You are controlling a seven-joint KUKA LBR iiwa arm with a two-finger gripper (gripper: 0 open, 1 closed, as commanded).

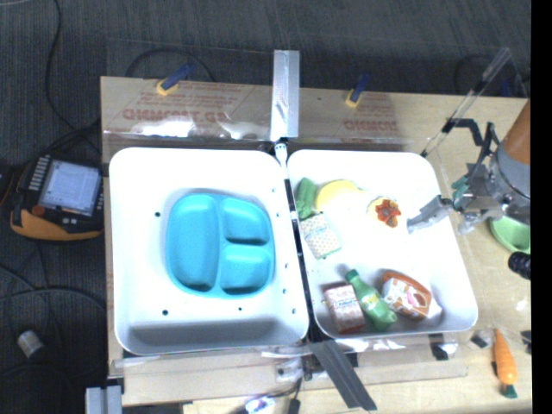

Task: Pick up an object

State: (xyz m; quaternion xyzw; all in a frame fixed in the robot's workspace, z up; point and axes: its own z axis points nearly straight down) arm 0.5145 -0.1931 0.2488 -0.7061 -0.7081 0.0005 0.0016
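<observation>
The gripper [429, 216] is hovering at the right bin's [448, 257] three o'clock edge, fingers' state unclear, pizza slice [386, 210] nearby.

A blue divided tray [220, 253] lay in the left white bin [129, 317]. Beyond the desk's [121, 93] left edge, a handheld device [60, 197] rested on dark carpet [86, 24].

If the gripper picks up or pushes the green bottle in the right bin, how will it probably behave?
The green bottle lies on its side, so a push may roll it. It rests against the brown packet and the orange packet, which probably limit that and crowd a grasp. Its smooth, rounded body may slip.
</observation>
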